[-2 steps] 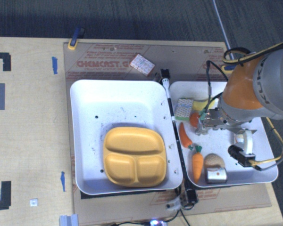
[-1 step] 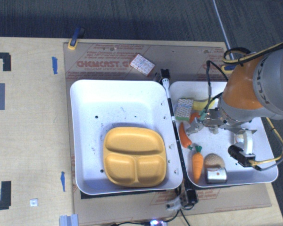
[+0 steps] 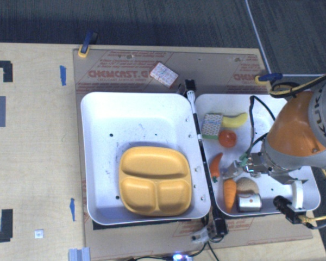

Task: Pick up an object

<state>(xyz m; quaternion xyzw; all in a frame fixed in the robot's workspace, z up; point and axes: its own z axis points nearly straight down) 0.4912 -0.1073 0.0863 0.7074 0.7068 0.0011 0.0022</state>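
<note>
From my remote seat, nearest the camera in the right bin [image 3: 315, 197] lay a small silver-and-red block [image 3: 249, 202], touching a brownish rounded object [image 3: 246, 186] just behind it, with a carrot [image 3: 229, 194] upright beside both. The end effector [image 3: 240, 166] hung just above that cluster, at the carrot's top end and close to a red pepper [image 3: 215, 166] lying against the bin's left wall. I could not tell how wide it stood; the metal parts there blurred together, and nothing was visibly between them.

Any of these would serve as the object to pick up, and I judged the carrot or the brownish piece the likeliest target. To do it well, I reckoned the descent should centre on one item alone, since they were packed touching and a straddling approach could wedge on two at once. Closing across the carrot's narrow width looked safer than along its length.

Farther back sat a red tomato [image 3: 227, 139], then a green sponge-like block [image 3: 211, 125] and a banana [image 3: 234, 120], well apart from the arm. The left bin [image 3: 98, 145] held a yellow divided tray [image 3: 155, 180].
</note>
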